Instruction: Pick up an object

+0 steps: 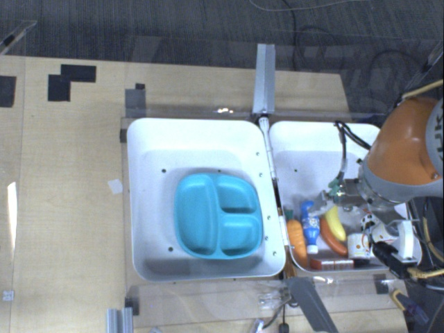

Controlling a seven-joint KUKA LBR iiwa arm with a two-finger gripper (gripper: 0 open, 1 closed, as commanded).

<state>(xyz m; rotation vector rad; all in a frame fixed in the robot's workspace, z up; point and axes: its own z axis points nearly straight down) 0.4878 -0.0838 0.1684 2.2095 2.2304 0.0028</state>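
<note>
The right bin (305,151) holds a cluster of small things at its near edge. An orange carrot (296,236) lies leftmost, with a blue and white bottle (310,227) beside it. Right of these are a yellow banana (336,222) and an orange sausage-like piece (332,242). A red and dark pen (331,262) lies along the front wall. My gripper (345,197) hangs low over the right bin, just above the banana's far end. Its tips are hidden among the wrist parts.
The left bin (149,186) carries a blue divided plate (218,215) in its middle. A grey post (263,82) stands at the back between the bins. The arm's orange band (406,144) covers the right bin's right side.
</note>
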